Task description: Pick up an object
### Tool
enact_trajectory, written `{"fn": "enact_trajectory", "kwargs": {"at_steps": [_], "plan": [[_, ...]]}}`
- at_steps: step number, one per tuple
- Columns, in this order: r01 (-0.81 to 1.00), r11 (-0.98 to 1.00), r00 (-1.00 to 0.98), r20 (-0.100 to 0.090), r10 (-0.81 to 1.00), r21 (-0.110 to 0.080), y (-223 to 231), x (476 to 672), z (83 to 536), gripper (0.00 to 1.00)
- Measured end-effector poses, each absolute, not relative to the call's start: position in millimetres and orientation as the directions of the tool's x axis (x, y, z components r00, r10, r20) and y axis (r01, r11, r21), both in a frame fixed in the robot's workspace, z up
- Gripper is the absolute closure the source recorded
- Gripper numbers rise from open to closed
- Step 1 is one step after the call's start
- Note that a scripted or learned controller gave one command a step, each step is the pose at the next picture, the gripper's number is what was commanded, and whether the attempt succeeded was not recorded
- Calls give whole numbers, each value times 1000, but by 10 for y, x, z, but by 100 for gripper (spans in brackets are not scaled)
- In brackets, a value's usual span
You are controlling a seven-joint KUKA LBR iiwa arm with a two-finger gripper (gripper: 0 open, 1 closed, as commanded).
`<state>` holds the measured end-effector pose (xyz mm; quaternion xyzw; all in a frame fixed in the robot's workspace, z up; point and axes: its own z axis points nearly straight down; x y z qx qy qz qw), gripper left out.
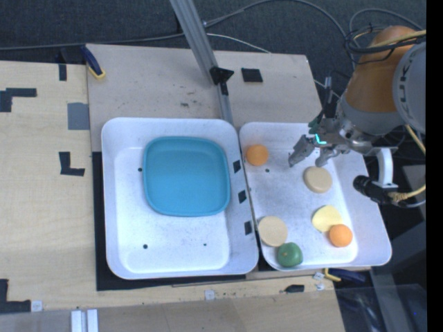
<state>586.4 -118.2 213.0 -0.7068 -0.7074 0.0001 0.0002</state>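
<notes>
My gripper [310,158] hangs over the back of the right bin [291,185], its two grey fingers spread open with nothing between them. A tan round piece [318,180] lies just in front of the fingertips. An orange ball [257,155] sits to the left near the bin's back left corner. Toward the front lie a tan disc [273,230], a green ball [289,254], a yellow piece [325,218] and a second orange ball [340,236].
The left bin [124,206] holds a blue square plate [186,176]. A slanted metal pole [201,40] rises from the gap between the bins at the back. Cables and the arm's body crowd the right side.
</notes>
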Motion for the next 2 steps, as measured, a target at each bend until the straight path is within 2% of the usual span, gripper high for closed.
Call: {"fn": "enact_trajectory", "kwargs": {"at_steps": [1, 2], "plan": [[1000, 1, -1, 0, 1000, 0, -1182, 5865, 2130, 0], [1000, 1, -1, 1, 1000, -6, -1137, 5865, 1504, 0]]}}
